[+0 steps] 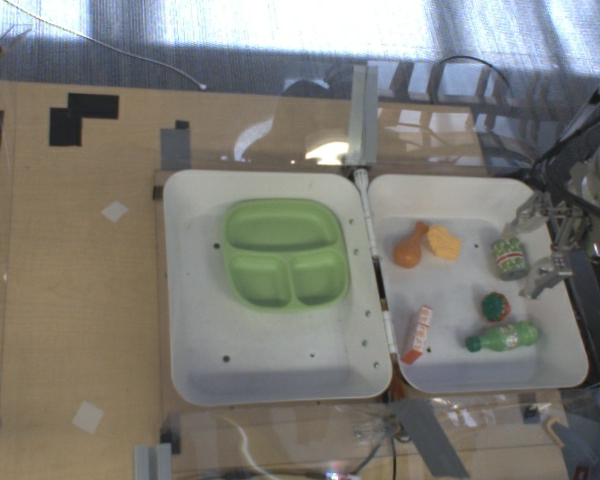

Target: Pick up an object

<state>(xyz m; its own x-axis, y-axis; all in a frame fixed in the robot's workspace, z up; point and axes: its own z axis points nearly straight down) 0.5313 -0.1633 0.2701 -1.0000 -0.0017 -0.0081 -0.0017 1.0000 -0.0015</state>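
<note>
Camera view: my gripper [538, 250] poised at the right bin's [450, 373] right edge, nothing held.
My fingers stand spread beside the small green-banded can [509, 257]; strawberry [495, 307] and green bottle [502, 339] lie toward the near-right corner, loose for picking.

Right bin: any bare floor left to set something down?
Right bin: bare floor along the near wall, and left-centre between the carrot and red tube. Crowded on the right: can, strawberry, green bottle, with the gripper over that side.
</note>
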